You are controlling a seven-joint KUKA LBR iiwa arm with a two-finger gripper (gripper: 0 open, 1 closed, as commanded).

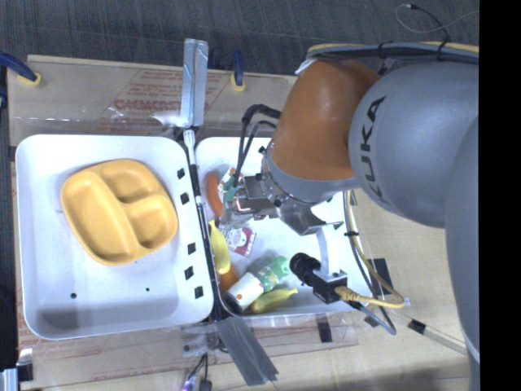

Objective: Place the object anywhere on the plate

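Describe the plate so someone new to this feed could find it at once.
Start with the two white bins side by side; take the left bin, away from the arm. The plate lies in its upper half, tilted. It is yellow, rounded and split into compartments, far larger than the small items crowded in the right bin.

Reads "KUKA" in dark letters, partly cut off, on the grey arm (407, 153) at right of frame. Faint red print on the worktop (146, 92), upper left, illegible.
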